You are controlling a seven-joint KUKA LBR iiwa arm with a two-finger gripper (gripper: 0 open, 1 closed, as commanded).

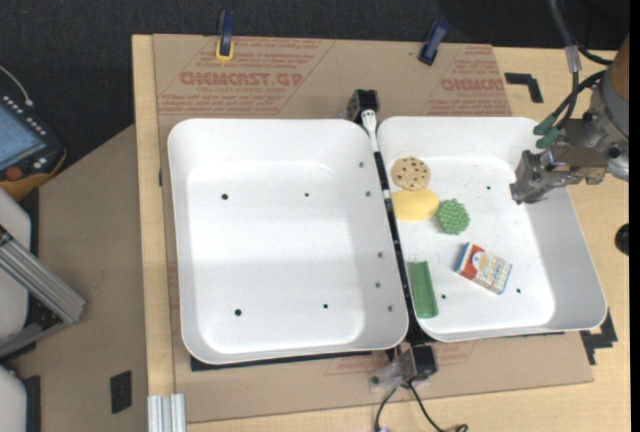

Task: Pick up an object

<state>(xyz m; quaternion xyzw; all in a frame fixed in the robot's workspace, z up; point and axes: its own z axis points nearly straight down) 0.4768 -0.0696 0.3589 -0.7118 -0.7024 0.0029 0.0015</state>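
The gripper (pixel 527 188) hovers at the right bin's (pixel 570 250) far-right edge, finger state unclear; approach step, descent toward the green ball (pixel 453 216) seems next.

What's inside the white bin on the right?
The right bin holds five things: a round cookie, a yellow lemon-like piece, a bumpy green ball, a green stick and a small colourful box. The gripper hides part of its right rim.
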